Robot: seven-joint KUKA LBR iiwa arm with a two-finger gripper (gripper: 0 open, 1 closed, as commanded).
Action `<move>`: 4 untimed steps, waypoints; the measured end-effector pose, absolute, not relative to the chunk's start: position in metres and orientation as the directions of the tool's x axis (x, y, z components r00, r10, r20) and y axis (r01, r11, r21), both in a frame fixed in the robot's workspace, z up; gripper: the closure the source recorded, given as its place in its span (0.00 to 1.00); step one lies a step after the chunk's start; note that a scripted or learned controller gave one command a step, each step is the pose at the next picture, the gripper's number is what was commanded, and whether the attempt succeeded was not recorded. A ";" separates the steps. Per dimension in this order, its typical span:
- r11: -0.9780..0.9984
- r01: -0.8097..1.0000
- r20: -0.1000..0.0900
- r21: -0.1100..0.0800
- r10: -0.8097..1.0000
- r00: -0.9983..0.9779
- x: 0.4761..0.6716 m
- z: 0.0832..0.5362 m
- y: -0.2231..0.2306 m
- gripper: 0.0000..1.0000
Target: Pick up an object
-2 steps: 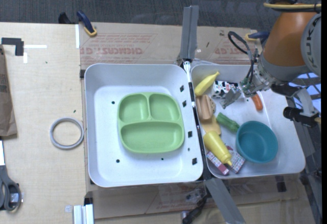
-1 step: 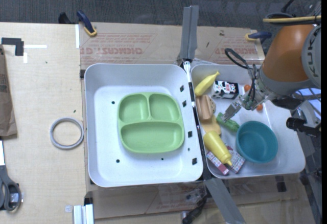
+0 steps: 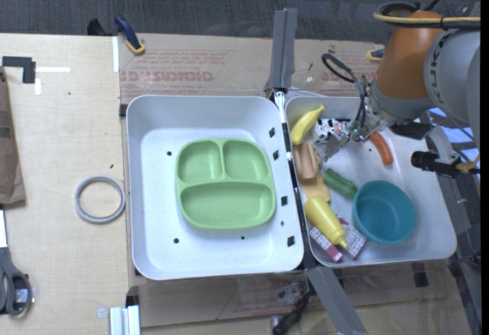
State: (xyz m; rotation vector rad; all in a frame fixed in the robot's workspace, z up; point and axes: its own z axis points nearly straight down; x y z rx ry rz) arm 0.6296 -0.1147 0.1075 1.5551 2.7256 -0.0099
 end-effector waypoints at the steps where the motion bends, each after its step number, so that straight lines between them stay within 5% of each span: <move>1: 0.466 0.885 -0.001 0.000 0.885 -0.466 0.554 0.132 -0.103 0.00; 2: 0.503 0.864 0.001 -0.008 0.864 -0.503 0.616 0.090 -0.104 0.00; 3: 0.131 0.991 -0.002 -0.002 0.991 -0.131 0.630 0.107 -0.102 0.00; 4: 0.402 0.916 -0.001 0.000 0.916 -0.402 0.598 0.122 -0.097 0.00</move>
